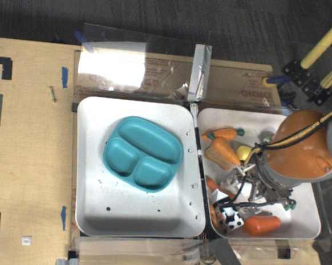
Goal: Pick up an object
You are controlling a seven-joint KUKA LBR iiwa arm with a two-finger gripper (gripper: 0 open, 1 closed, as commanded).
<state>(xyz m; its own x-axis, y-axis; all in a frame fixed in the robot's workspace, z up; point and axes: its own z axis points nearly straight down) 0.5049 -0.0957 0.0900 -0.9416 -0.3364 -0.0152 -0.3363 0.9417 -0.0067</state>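
While the gripper (247, 190), its state impossible to tell amid cables, hangs low in the right bin (313, 223) above an orange carrot toy (262, 224), the arm's orange band (302, 145) hides toys behind.

One fixed overhead camera looks down aslant on both bins (84, 151).

A: The grey arm's orange band (301, 146) covers much of the right white bin (310, 223). Can you read the fingers?

B: No, cables hide them. A small black-and-white toy (232, 220) underneath is too cluttered to identify.
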